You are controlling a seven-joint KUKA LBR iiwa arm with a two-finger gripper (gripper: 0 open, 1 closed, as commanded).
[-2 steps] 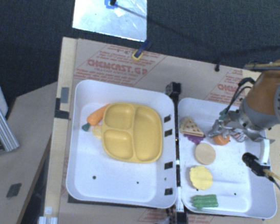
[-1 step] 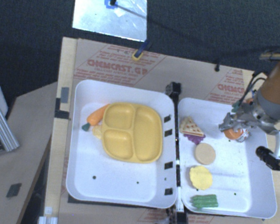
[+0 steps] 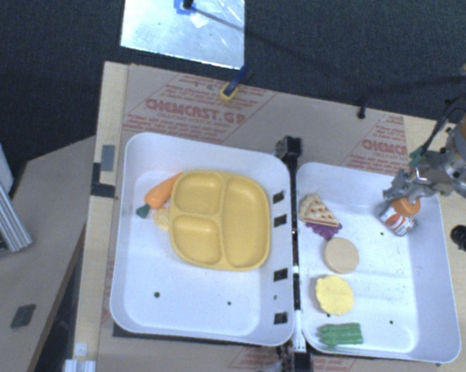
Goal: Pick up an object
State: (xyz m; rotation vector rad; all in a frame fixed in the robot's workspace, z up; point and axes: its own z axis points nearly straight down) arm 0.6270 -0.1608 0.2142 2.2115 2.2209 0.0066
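Note:
My gripper (image 3: 410, 185) hangs over the far right part of the right bin (image 3: 445, 292), under the grey arm with its orange band. Directly below it, touching or nearly touching, is a small orange and white object (image 3: 399, 216), tilted, near the bin floor. Whether the gripper has hold of it is not visible. Elsewhere in the right bin lie a sandwich wedge (image 3: 318, 209), a tan round biscuit (image 3: 341, 255), a yellow round piece (image 3: 335, 295) and a green item (image 3: 341, 333).
The left bin (image 3: 125, 234) holds a yellow divided plate (image 3: 216, 219), with a carrot (image 3: 161, 189) against its left edge. A black divider (image 3: 291, 241) runs between the bins. A shiny metal sheet (image 3: 187, 9) lies beyond the bench.

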